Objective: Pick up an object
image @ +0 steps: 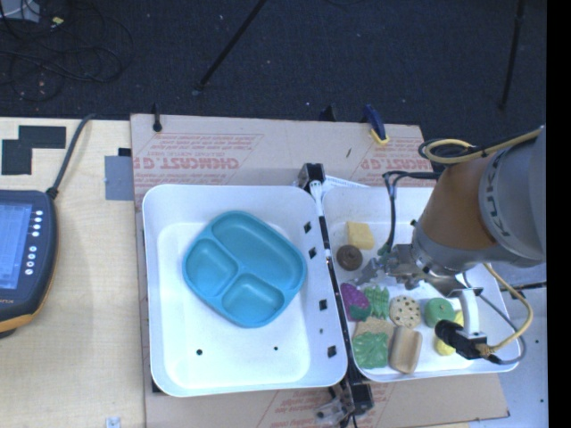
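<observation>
My gripper (385, 269) hangs low over the middle of the right bin (406, 201), reaching in from the right. Just to its left lie a brown round piece (349, 257) and a yellow block (360, 234). Below it sit purple grapes (355, 300), a green toy (377, 302) and a speckled cookie (404, 310). A green round piece (437, 310), a leafy green toy (370, 349) and a tan bread-like piece (406, 350) lie toward the bin's near side. I see nothing held by the gripper.
A blue divided plate (244, 267) lies tilted in the left bin (169, 328). A black divider with clips (326, 275) separates the bins. A tablet-like device (22, 248) rests at the far left of the bench.
</observation>
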`<state>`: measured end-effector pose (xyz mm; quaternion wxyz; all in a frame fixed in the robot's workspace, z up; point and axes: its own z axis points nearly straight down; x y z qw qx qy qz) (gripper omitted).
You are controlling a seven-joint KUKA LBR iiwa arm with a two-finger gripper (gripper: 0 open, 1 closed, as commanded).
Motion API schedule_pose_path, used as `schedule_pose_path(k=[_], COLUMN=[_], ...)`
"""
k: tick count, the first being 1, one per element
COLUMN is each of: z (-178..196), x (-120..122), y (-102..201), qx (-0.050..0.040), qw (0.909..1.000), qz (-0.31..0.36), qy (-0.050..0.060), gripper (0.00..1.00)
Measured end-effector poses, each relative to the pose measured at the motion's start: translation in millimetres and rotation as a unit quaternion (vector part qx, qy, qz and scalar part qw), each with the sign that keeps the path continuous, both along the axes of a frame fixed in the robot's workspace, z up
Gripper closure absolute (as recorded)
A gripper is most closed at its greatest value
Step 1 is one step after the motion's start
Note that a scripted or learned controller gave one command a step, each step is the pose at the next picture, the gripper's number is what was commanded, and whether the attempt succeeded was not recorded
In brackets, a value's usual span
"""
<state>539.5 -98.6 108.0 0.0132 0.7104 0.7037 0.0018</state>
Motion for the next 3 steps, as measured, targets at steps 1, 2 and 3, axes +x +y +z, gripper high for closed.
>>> schedule_pose_path(k=[1,2,3], z=[-21,-20,-9], x=[55,-10,-7], y=[-10,-4,-5], qx=[0.0075,0.0090,0.0100], qw=[0.9999,0.9999,0.9999], qz=[0.006,0.004,0.003], qy=[0.010,0.013,0.012], gripper=[0.00,0.00,1.00])
